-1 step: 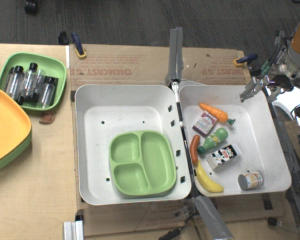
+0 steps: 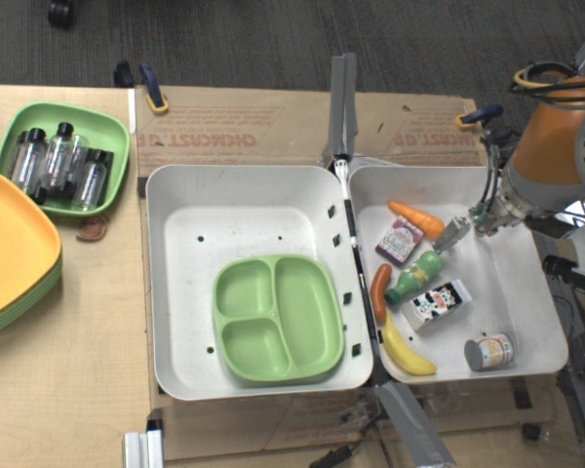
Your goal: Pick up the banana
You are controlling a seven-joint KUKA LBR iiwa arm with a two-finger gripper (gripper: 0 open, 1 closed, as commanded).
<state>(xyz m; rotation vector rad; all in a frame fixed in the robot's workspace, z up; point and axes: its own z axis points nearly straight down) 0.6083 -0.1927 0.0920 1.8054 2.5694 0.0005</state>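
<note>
The banana [image 2: 407,351] lies at the lower left of the right bin [image 2: 526,291], right of centre low in the frame, just below a red sausage-shaped toy [image 2: 380,292] and left of a small can [image 2: 489,351]. The arm's end effector [image 2: 455,234] hovers up near the carrot [image 2: 416,218] and the green bottle [image 2: 415,278], well apart from the banana, and whether it's wide or narrow, I cannot tell. Over in the left bin [image 2: 175,261] sits a green divided tray [image 2: 277,317].
</note>
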